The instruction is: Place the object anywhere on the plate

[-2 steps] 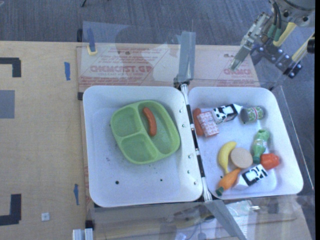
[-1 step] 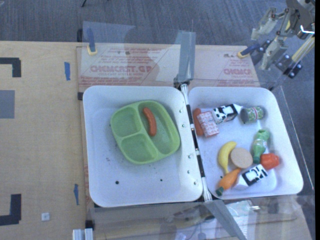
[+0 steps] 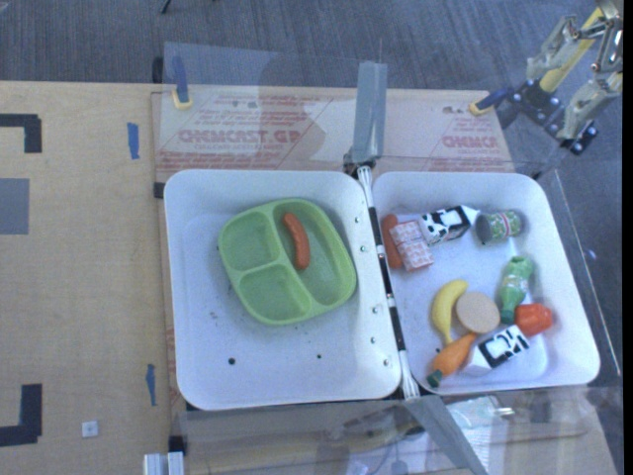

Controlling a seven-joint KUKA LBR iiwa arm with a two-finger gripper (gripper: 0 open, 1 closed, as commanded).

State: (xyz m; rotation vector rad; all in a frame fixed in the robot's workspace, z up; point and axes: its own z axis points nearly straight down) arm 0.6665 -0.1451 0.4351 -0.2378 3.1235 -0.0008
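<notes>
Pincer (image 3: 579, 43): yellowish skeletal metal frame

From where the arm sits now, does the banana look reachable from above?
Probably yes. The banana lies uncovered in the right bin, though the tan disc touches its side, so the tool has little room there.

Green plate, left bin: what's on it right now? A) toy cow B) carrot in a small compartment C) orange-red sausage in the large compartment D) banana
C. The sausage lies in the large compartment of the green plate, while the banana, carrot and toy cow all sit in the right bin.
</notes>
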